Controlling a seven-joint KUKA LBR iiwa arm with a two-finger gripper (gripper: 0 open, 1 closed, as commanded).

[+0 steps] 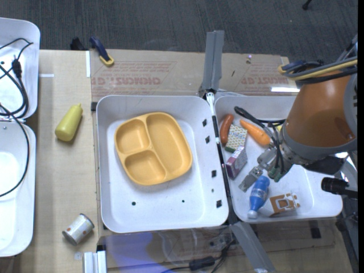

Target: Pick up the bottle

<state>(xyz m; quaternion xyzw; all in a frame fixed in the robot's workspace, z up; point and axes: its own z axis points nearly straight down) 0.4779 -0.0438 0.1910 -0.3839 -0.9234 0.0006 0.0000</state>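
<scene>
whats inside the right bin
The right bin holds a blue bottle, a carrot, a red sausage-like piece, a small purple box and an orange-and-white carton. The arm covers the bin's middle, so anything beneath it is hidden.

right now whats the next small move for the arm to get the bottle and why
Probably ease the gripper down and slightly toward the near wall, centring on the blue bottle. The bottle lies on its side in the right bin, just below the gripper, with a small brown box close on its right and not yet between the jaws.
</scene>
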